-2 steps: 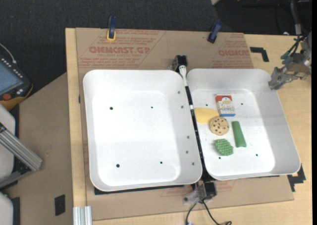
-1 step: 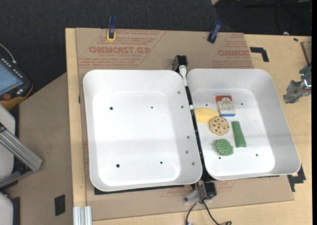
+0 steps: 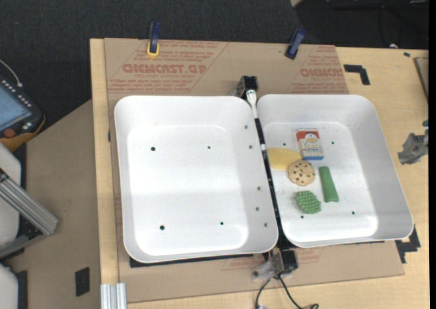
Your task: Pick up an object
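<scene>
Step in hand: approach not begun, as I judge it. Nothing is lifted; every candidate lies in the right bin (image 3: pixel 381 165), right of centre in the frame.

Contents of right bin, clustered near its inner wall:
- small box (image 3: pixel 308 144), red, white and blue, uppermost of the group.
- yellow wedge (image 3: pixel 281 158), just left of and below the box, close to the bin's left wall.
- round cookie (image 3: pixel 301 174), tan with dark specks, touching or nearly touching the wedge's lower right edge.
- green stick (image 3: pixel 329 184), lying roughly upright in the frame, just right of the cookie.
- green bumpy lump (image 3: pixel 308 202), lowest of the group, just below the cookie.

Left bin (image 3: pixel 136 165): listed for reference.

Claw (image 3: pixel 412 148): a grey part shows at the right edge of the frame, over the counter (image 3: pixel 204 62) outside the right bin. I cannot tell whether it is spread or pressed together; it touches and holds none of the listed items.

Next move, my reading: carry the claw leftward over the cluster and come down on one piece. The box and the green stick stand slightly apart from the rest and look the cleaner picks.
</scene>
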